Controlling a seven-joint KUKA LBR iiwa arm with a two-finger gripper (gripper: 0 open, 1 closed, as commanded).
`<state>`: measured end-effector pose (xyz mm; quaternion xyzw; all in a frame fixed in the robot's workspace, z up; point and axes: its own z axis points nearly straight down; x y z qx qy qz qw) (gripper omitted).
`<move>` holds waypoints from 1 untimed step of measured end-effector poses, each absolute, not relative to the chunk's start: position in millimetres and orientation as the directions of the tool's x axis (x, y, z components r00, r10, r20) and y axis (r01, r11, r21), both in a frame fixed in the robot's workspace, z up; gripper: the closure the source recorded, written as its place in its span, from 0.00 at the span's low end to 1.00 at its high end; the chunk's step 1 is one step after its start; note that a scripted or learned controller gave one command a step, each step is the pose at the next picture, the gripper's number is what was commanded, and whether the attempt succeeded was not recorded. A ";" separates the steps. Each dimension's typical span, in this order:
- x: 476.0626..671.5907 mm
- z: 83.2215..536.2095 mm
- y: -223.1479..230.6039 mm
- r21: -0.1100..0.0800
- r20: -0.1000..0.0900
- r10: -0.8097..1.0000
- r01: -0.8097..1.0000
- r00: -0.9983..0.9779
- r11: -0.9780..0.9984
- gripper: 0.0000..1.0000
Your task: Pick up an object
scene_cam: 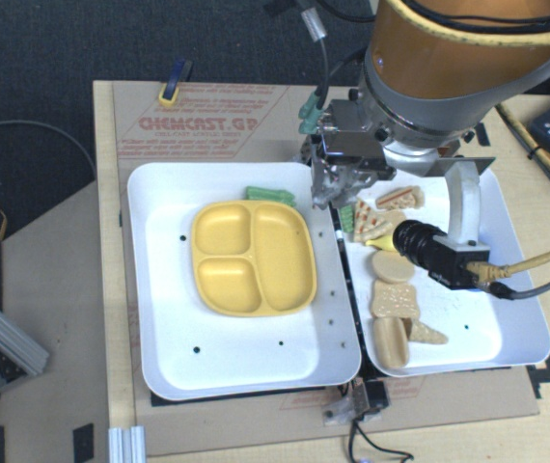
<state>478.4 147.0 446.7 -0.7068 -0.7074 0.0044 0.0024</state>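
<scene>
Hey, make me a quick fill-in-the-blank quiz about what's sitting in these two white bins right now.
1. The yellow plate has ____ compartments.
2. The plate lies in the ____ bin.
3. The green item beside the plate's far edge lies in the ____ bin.
4. The gripper hangs over the ____ between the bins.

Missing words: three; left; left; divide

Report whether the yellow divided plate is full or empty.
Empty: all three compartments of the yellow plate show bare yellow, as it lies flat in the left bin.
</scene>
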 end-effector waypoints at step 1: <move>476.9 359.1 229.3 -0.012 -0.003 1.000 1.000 -0.009 0.009 1.00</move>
